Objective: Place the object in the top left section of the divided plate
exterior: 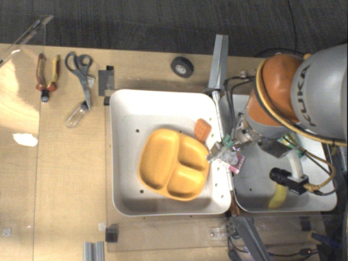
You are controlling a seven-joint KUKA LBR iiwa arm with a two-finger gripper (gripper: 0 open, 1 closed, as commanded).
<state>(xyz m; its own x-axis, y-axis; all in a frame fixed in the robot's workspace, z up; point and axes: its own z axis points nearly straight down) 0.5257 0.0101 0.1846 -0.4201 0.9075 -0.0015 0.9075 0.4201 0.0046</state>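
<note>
A: From your overhead camera, where does the pincer (224,150) stand against the object?

B: It sits over the wall between the two bins, at about three o'clock from the divided plate (174,163); you cannot tell how far it is open, nor whether it has hold of anything. The likeliest task thing, a small orange block (202,129), lies on the floor of the left bin (125,145), just beside the plate's rim at its one o'clock; from the pincer it lies toward eleven o'clock, near; its long axis runs roughly one to seven o'clock.

A: And the containers?

B: You have the yellow plate in the left bin, its three sections bare; the block is outside it. The right bin (253,192) holds a yellow banana-like piece (277,198) near its six o'clock edge; a pink-and-white scrap (235,162) lies under the wrist.
</note>
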